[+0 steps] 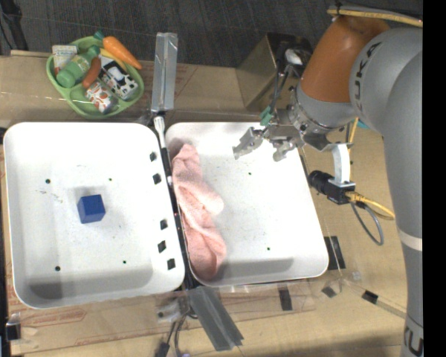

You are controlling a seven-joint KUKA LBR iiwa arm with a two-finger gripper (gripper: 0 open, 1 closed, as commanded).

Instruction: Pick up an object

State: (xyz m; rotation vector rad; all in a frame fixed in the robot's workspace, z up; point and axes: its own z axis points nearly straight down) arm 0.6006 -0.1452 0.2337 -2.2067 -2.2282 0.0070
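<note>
Left to right. A green bowl (95,80) of toy food sits on the bench beyond the far corner of the left bin (30,199). On that bin's floor, left of centre, rests 1 blue cube (91,208), well apart from every wall. In the right bin (282,229), a pink cloth (195,213) lies crumpled along the left wall, running from near the far edge almost to the near edge. The gripper (264,146) hangs over the far part of the right bin, its 2 fingers spread and nothing between them; the grey arm (379,73) with its orange band enters from the right.

Step in hand, as judged: approach, before any grasp, since both candidate objects lie untouched. The cloth is the nearer target. The next move calls for travel leftward until the gripper is above the cloth, then descent with the fingers astride a raised fold before closing. The cube would require crossing the divider between the bins.
</note>
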